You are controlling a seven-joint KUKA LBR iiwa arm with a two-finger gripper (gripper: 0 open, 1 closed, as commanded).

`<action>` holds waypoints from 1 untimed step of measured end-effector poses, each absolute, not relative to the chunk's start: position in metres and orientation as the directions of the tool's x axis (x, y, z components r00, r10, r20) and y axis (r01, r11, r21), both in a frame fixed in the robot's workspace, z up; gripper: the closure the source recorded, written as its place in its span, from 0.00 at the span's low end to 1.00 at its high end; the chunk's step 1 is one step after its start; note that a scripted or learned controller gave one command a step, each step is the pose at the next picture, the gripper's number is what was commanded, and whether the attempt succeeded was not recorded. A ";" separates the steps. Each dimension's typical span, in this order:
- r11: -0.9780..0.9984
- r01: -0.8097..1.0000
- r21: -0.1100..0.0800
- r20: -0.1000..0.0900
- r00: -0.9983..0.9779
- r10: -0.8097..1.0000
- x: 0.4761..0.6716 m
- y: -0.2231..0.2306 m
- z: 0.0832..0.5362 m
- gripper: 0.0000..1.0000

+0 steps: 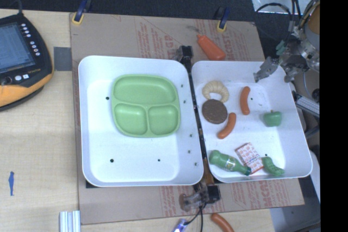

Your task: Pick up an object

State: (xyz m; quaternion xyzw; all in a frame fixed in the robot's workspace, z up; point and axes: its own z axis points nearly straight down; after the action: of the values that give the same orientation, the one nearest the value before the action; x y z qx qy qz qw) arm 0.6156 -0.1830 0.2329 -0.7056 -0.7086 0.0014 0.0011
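Sausage (245,100), right bin (293,117), upper centre, long axis 12 to 6 o'clock, lying free, gripper (274,66) at bin's 1 o'clock rim, finger state cannot be told, second sausage (227,125) at 7 o'clock.

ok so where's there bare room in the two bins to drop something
Left bin: a wide bare strip along the near wall, below the green divided plate, plus a narrower one on its left. Right bin: bare floor between the orange sausage and the green pepper. Crowded near the croissant, brown patty and near-edge green bottle.
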 end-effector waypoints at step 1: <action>0.006 1.000 -0.005 -0.001 -0.006 1.000 0.651 -0.177 0.171 0.00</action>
State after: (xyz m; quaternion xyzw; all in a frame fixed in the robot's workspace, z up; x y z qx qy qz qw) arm 0.6510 -0.1770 0.1707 -0.7048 -0.7094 0.0023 0.0015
